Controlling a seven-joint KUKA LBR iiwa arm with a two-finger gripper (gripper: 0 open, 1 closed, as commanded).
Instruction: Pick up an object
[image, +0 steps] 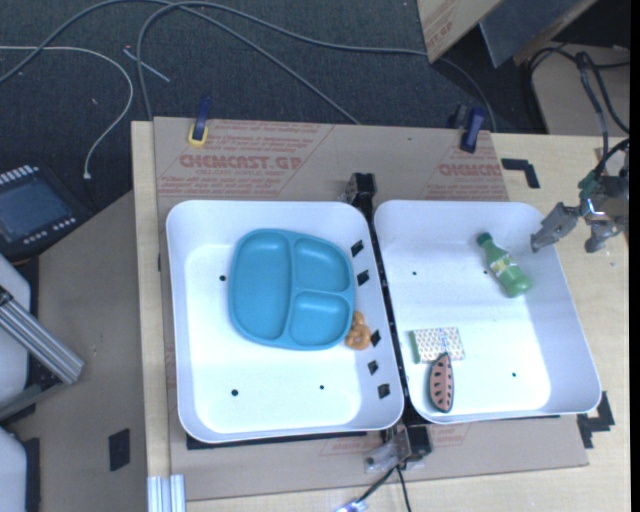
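- Two white bins sit side by side on the bench (100, 330); the left bin (200, 400) and right bin (560, 370) meet at a dark divider with clips.
- Pincer (575, 232) sits at the far right, above the right bin's upper right rim; its fingers are apart, nothing between them.
- Arm is cut off by the frame's right side; just the wrist end shows, with some wiring by it.
- Green bottle (504, 266) lies tilted in the upper part of the right bin, near the pincer but apart from it.
- Open white floor lies around the bottle on all sides; the bin's right wall is the nearest edge.
- Patterned small card (438, 344) lies in the lower left part of the right bin; a watermelon-slice toy (441, 384) lies just below it, close to the front rim.
- Blue divided plate (291, 289) takes up the middle of the left bin, its right edge close to the divider.
- Small orange lump (358, 332) rests against the plate's lower right edge; too small to say what it is.
- Lower half of the left bin is bare floor.
- Print on the small card is too fine to read.
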